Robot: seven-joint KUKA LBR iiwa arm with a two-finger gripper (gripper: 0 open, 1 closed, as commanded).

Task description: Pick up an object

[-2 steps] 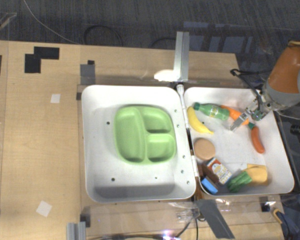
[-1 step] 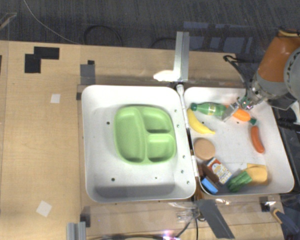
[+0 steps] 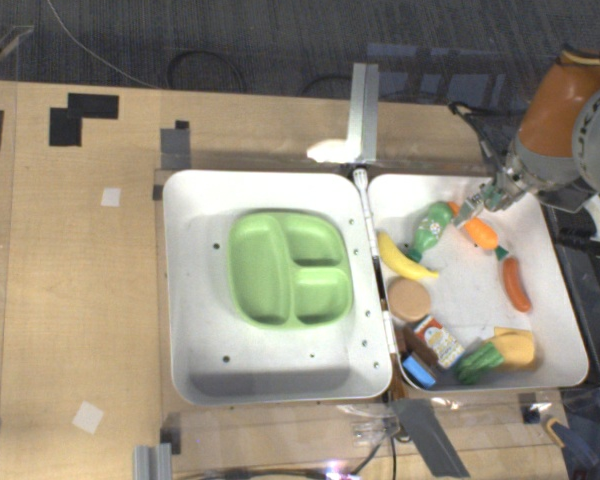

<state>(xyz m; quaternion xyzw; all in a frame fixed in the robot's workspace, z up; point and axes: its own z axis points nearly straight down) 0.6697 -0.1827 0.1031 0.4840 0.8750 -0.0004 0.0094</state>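
Observation:
The right bin holds several toy foods. A green bottle lies at its upper middle, with a yellow banana just left of and below it. An orange carrot piece lies right of the bottle, and a red sausage lies nearer the right wall. My gripper hangs at the bin's upper right, just above the carrot piece and right of the bottle's top. Nothing is visibly held in it.
A tan round piece, a red packet, a blue item, a green vegetable and a yellow piece crowd the right bin's lower part. The left bin holds a green divided tray. A metal post stands behind the bins.

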